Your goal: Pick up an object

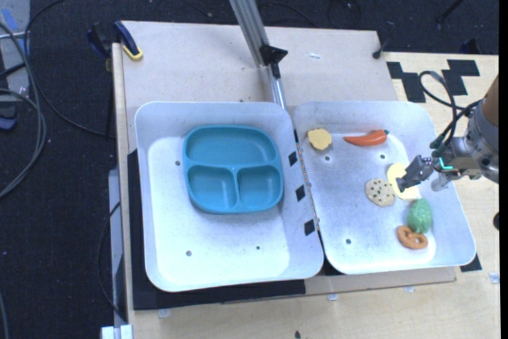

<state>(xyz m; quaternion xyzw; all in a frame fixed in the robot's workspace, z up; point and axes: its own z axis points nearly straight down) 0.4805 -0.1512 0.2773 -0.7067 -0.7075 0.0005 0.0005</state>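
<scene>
Two shallow white plastic bins [159,171] sit side by side — toy food scattered rightward. Black two-finger gripper [413,173] hovers over a flat yellow piece [394,171], seemingly lining up a grasp — its opening I cannot tell.

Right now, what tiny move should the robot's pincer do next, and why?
Probably dip straight down a little. The pincer sits right over the yellow piece in the right bin, beside the cookie, and nothing shows between its fingers. Lowering should bring the yellow piece within grabbing range.

End effector [410,176] over yellow piece [396,173]
</scene>
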